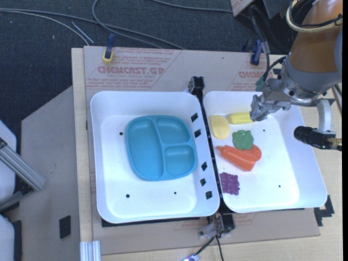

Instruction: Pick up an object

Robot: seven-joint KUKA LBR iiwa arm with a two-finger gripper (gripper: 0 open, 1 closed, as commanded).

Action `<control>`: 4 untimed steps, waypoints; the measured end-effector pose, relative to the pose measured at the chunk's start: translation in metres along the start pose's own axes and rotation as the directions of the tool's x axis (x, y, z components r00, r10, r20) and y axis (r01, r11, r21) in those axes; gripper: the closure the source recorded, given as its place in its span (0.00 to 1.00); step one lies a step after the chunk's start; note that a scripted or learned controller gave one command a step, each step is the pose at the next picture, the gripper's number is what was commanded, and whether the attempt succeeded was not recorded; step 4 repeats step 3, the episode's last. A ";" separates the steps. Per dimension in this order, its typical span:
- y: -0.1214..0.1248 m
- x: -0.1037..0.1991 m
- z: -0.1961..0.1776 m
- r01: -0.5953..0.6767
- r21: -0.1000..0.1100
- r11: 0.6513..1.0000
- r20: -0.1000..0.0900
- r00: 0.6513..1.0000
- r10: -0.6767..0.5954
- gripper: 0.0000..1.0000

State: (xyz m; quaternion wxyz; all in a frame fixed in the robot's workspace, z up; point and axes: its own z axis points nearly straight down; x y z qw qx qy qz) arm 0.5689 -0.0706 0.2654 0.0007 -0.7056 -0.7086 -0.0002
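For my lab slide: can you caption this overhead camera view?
Gripper poised over toy food, next to a yellow piece in the right bin; blue tray in the left bin.

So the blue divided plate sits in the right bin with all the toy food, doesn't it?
Not quite. The camera view shows the blue divided plate alone in the left bin; the toy food, such as the carrot and purple grapes, lies in the right bin.
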 end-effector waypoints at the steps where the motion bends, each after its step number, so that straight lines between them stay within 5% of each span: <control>1: -0.002 0.054 0.019 0.001 0.003 1.000 -0.001 1.000 -0.001 1.00; 3: 0.006 0.154 0.040 0.000 -0.001 1.000 0.001 1.000 0.000 1.00; 4: 0.006 0.154 0.040 0.000 -0.001 1.000 0.001 1.000 0.000 1.00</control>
